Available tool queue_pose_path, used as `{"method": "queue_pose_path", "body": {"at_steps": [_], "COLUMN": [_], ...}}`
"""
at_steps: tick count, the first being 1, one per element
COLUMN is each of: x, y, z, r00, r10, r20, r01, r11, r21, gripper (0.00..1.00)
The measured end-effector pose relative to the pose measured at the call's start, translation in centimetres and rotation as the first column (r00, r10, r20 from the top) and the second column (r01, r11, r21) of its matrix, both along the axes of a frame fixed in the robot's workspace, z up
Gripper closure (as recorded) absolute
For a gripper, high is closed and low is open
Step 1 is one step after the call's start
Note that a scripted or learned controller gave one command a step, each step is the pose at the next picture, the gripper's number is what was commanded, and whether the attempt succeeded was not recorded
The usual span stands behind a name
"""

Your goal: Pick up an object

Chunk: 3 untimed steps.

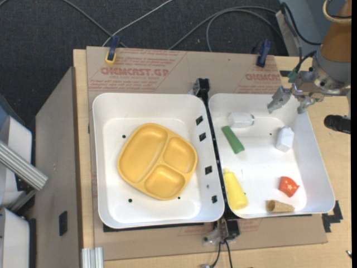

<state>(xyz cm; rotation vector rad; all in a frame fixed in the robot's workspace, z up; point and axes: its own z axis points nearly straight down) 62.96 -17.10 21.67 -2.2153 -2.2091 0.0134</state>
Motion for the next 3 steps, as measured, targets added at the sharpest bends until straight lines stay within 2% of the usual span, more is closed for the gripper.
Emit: {"method": "queue_pose_path", "body": {"at_steps": [1, 2, 3], "x": [0.3, 1.1, 0.5], "y": [0.1, 0.0, 0.0], "z": [0.9, -4.9, -9.3], "r00": [1.000, 1.000, 1.000], "r10": [0.003, 0.005, 0.003], "r20": [0.015, 0.009, 0.009], "r01": [-0.003, -0.005, -0.003], "r11": [1.000, 1.000, 1.000], "r21": [-0.003, -0.001, -0.001], "gripper": [0.00, 0.00, 0.00]}}
